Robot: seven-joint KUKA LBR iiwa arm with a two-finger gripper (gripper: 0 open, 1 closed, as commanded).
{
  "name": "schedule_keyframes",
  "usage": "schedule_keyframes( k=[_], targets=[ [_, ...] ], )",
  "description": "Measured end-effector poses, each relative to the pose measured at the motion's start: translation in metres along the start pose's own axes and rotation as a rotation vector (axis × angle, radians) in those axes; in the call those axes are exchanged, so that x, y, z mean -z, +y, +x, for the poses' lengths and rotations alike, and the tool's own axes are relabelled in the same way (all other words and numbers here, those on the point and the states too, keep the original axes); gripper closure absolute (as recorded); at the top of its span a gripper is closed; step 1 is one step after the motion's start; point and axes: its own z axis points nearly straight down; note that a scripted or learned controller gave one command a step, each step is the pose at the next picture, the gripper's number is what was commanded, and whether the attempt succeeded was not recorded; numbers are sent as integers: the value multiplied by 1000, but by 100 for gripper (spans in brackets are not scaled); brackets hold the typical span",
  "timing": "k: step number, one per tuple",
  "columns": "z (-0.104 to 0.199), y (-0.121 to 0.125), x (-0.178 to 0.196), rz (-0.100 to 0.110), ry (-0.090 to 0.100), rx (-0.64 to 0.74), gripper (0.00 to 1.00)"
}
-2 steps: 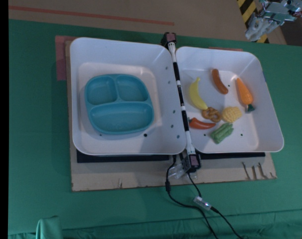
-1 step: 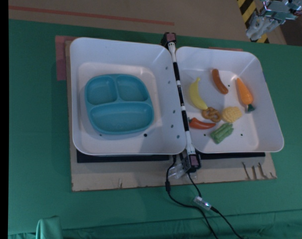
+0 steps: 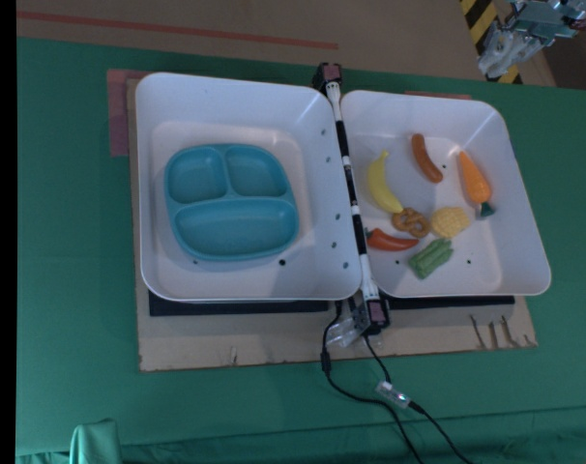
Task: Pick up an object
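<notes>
So the gripper [image 3: 503, 54] is parked up past the far right corner of the right bin [image 3: 513, 143], well clear of everything, and honestly I can't tell if it's released or clenched from here. All the toy food sits in that bin: banana [image 3: 382, 184], sausage [image 3: 426, 158], carrot [image 3: 474, 181], corn [image 3: 450, 222], pretzel [image 3: 410, 222], chili [image 3: 391, 241], green beans [image 3: 431, 257]. I'd go for the carrot or sausage since they lie apart from the cluster, coming straight down across the narrow width.
</notes>
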Motion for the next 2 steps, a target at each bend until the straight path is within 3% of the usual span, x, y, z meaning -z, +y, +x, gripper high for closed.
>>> schedule_keyframes(
  k=[1, 2],
  targets=[
    [0, -17, 8, 2, 2, -1, 100],
    [0, 0, 10, -1, 0, 0, 100]
  ],
)
